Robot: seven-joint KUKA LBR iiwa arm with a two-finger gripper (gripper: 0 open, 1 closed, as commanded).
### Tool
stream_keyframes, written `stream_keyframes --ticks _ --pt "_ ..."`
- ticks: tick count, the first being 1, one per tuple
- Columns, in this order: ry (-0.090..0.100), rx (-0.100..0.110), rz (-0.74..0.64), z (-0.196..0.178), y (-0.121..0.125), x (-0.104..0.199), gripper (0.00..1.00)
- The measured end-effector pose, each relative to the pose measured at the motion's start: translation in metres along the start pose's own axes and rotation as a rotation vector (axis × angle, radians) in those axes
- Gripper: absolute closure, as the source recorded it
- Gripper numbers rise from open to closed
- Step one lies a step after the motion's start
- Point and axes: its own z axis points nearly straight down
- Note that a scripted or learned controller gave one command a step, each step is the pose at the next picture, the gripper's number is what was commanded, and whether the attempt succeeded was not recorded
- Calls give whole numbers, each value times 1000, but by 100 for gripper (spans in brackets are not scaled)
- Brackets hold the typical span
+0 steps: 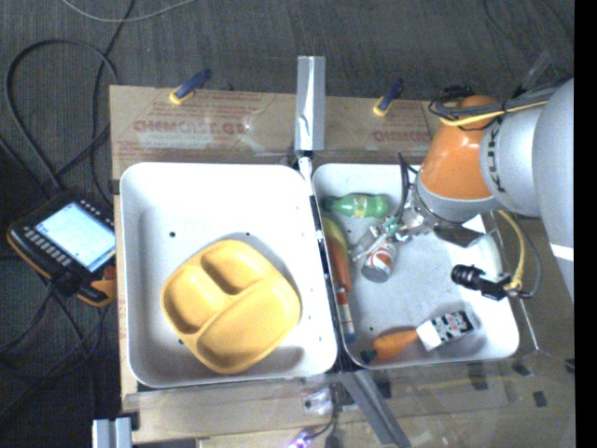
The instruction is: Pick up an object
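Left bin (140,250) is mostly taken up by a yellow divided tray (231,303) sitting toward the front, so the only open floor there is the back strip and the left edge.

Right bin (508,339) is way more cluttered. A green bottle (359,205) lies at the back, a crushed can (378,261) just in front of it, and the gripper (403,222) hangs right beside both. A long thin tool (340,273) hugs the left wall. An orange carrot-shaped piece (395,343) and a small black-and-white box (448,329) crowd the front edge. The middle of the floor is open.
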Motion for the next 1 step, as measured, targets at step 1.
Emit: stream_keyframes --ticks 1 --pt "5 0 1 -8 1 1 100"
